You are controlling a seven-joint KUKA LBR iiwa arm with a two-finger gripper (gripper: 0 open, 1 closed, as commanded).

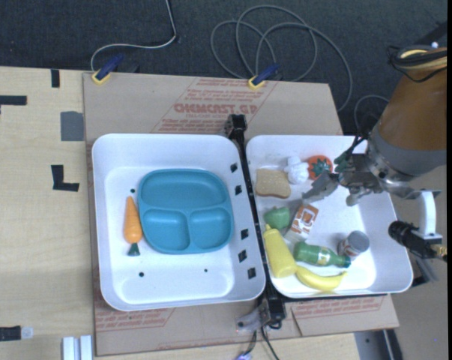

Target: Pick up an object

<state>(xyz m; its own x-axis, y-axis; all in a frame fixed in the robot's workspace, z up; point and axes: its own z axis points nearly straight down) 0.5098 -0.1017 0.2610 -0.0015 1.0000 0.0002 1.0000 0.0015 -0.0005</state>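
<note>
Lying in the right bin (390, 276) as pick candidates: a bread slice (273, 183), a small carton (305, 219) just below it, then a green bottle (320, 256), a yellow bottle (279, 253) and a banana (320, 279) lower still. Hovering right of the bread slice, over the same bin: the tool (321, 187) (fingers parted slightly, gripping nothing). Further left of the bread slice, in the left bin (109, 163): a blue tray (185, 210) and a carrot (132, 221).
</note>
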